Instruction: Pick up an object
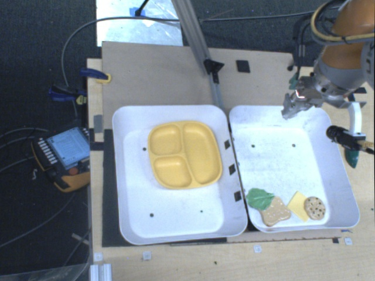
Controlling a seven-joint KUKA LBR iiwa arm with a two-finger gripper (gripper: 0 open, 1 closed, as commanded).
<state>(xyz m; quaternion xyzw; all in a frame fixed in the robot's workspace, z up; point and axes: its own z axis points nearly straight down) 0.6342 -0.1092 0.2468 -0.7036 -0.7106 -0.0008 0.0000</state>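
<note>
The gripper point(291, 111) hangs over the far edge of the right bin point(281, 151); how far it is open cannot be told, and nothing shows in its hold. Well apart from it, along that bin's near edge, lie a green leaf point(259, 198), a tan toast slice point(275, 212), a yellow cheese wedge point(298, 205) and a speckled round cookie point(315, 207), close together. The arm point(343, 45) comes down from the worktop's far right corner. The left bin point(132, 215) holds a yellow divided plate point(184, 154).
</note>
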